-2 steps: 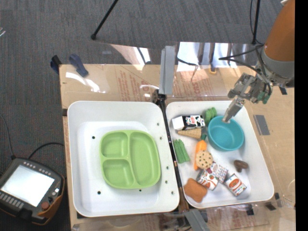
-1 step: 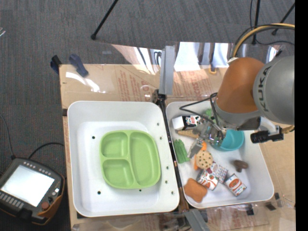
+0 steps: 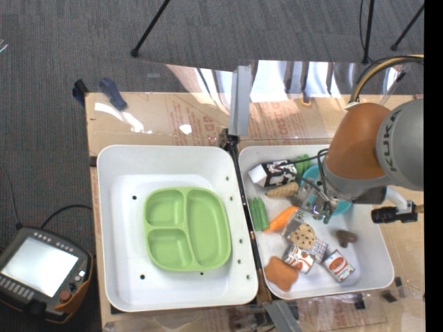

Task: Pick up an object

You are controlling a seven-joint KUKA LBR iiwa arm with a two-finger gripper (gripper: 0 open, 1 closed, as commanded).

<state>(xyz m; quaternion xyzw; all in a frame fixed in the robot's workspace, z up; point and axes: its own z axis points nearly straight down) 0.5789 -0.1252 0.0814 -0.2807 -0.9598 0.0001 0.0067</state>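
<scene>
The right bin [image 3: 379, 254] holds several toy food items. Among them are a black-and-white milk carton [image 3: 273, 173], a tan bread stick [image 3: 282, 190], an orange carrot [image 3: 282, 219], a chocolate-chip cookie [image 3: 302, 236], two small red-and-white cans [image 3: 299, 258] [image 3: 339, 265], an orange lump [image 3: 280, 272] and a small brown piece [image 3: 346, 237]. My gripper [image 3: 313, 207] hangs low over the bin's middle, just right of the carrot and above the cookie. It hides part of a teal bowl [image 3: 337, 205]. I see nothing between its tips.
The left bin [image 3: 121, 178] holds a green divided plate [image 3: 187, 228]. A green pod [image 3: 258, 214] lies along the right bin's left wall. A tablet [image 3: 41, 268] lies on the floor at lower left. The arm's orange band [image 3: 356, 144] looms over the right bin's back.
</scene>
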